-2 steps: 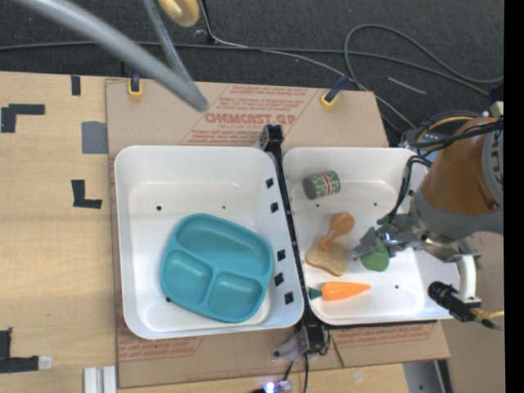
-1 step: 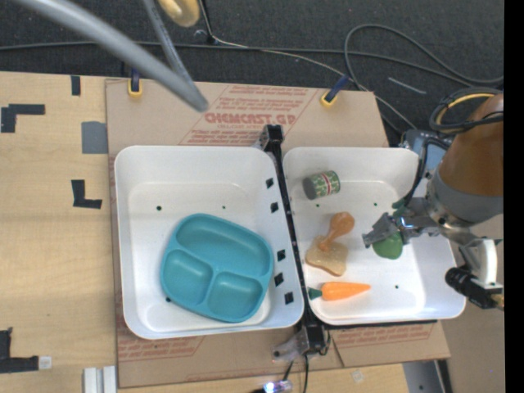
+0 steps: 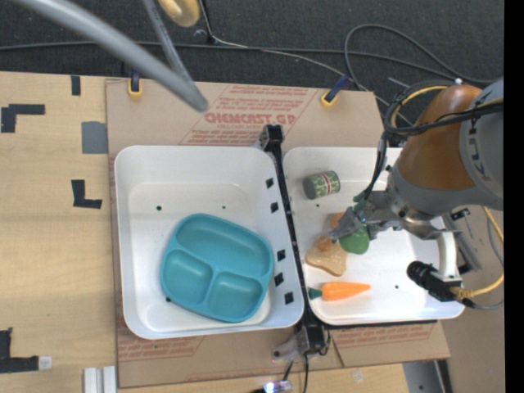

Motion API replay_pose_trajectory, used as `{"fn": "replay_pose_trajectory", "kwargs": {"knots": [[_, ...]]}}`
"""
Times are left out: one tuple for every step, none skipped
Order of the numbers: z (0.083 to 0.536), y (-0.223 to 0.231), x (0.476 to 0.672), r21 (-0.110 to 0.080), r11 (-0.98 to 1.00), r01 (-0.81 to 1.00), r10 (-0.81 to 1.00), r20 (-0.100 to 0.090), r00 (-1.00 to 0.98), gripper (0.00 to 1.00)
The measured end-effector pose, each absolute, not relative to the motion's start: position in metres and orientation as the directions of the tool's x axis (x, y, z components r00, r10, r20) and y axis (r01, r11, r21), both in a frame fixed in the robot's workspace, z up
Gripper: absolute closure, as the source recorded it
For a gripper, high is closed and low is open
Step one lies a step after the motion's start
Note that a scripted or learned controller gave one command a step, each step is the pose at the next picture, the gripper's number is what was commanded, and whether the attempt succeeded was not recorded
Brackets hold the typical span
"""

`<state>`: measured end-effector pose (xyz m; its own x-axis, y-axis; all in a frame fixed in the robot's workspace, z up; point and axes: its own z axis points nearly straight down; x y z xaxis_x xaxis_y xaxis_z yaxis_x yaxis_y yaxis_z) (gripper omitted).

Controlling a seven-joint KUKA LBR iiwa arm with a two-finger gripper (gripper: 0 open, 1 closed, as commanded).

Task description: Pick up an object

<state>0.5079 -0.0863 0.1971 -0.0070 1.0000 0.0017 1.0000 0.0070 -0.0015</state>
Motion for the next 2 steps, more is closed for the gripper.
{"fn": "replay_pose_trajectory", "kwargs": {"knots": [[0.211, -0.036, 0.526, 0.000, 0.006, 1.000, 1.000, 0.001, -0.006, 1.00], [0.224, 0.018, 0.538, 0.000, 0.007, 1.000, 1.000, 0.001, -0.007, 1.00]]}}
